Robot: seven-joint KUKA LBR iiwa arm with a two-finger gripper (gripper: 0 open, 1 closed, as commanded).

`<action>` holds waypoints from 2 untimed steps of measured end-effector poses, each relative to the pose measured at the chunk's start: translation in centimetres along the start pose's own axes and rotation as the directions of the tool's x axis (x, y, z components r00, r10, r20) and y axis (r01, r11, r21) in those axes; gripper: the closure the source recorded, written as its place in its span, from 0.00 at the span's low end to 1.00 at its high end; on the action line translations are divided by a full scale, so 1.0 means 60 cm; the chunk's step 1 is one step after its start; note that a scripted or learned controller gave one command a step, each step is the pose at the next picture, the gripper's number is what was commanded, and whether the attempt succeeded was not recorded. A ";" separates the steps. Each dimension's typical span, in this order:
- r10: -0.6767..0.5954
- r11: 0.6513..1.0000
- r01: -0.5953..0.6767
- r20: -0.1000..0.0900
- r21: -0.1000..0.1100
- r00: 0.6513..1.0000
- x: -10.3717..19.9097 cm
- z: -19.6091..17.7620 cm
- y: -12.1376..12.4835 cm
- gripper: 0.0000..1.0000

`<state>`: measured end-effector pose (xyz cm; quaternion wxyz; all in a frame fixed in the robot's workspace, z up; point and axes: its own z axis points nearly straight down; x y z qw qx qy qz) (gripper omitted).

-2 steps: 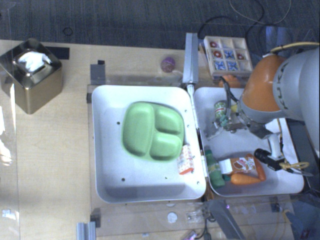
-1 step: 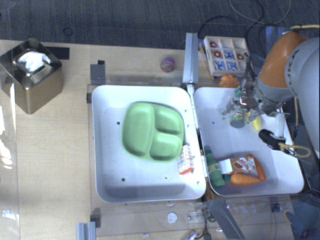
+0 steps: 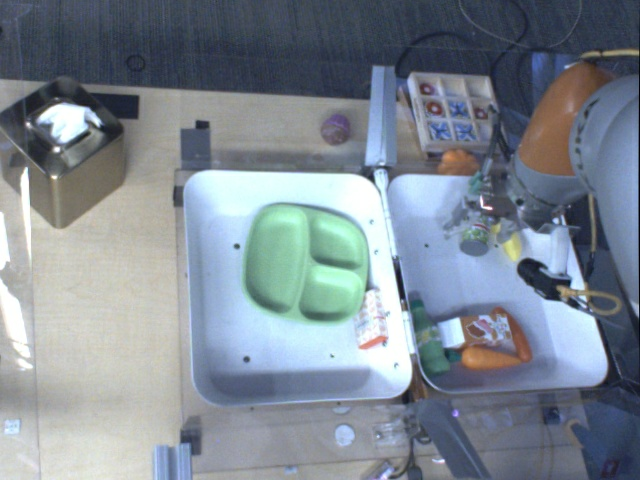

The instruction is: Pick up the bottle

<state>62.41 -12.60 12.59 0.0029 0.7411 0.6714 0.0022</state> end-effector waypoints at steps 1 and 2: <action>-0.040 0.999 0.040 -0.002 0.003 0.999 0.036 0.008 -0.130 0.00; -0.373 0.928 0.373 -0.002 0.002 0.928 0.018 0.014 -0.200 0.00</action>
